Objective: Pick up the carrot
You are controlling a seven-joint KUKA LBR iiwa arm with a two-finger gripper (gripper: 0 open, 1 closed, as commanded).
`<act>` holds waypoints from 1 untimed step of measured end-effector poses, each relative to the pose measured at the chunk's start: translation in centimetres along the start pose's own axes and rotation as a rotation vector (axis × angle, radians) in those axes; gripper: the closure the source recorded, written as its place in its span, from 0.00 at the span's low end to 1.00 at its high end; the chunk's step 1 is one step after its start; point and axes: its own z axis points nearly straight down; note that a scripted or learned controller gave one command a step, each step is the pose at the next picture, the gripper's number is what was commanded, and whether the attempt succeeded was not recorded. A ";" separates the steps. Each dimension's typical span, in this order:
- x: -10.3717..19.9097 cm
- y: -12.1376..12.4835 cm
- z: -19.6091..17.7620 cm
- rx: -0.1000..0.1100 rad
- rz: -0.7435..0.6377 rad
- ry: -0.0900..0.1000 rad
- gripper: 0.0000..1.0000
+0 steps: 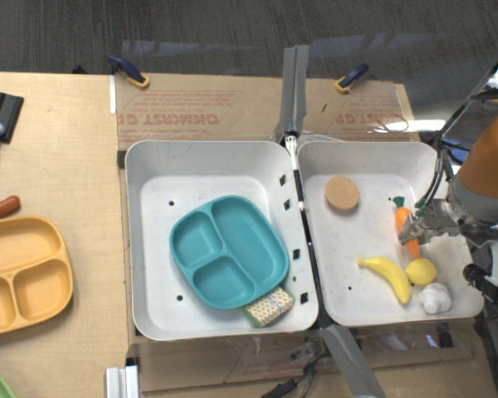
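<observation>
One teal tray (228, 251) and one patterned block (269, 307) are seen in the left bin (149, 168). In the right bin (373, 157), one wooden disc (342, 194), one banana (388, 276), one lemon (421, 271), one white ball (435, 299) and one carrot (405, 221) are counted; the carrot is pinched between the closed-in fingers of the gripper (417, 230).

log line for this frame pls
phase: at carrot | gripper over carrot, right bin | grasp: unconfirmed | nearby: banana, lemon

A robotics lab; white bins (141, 247) clamped (129, 70) over cardboard (199, 110), toy food inside
</observation>
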 end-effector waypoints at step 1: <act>2.1 0.5 -11.1 -0.002 -0.032 -0.002 1.00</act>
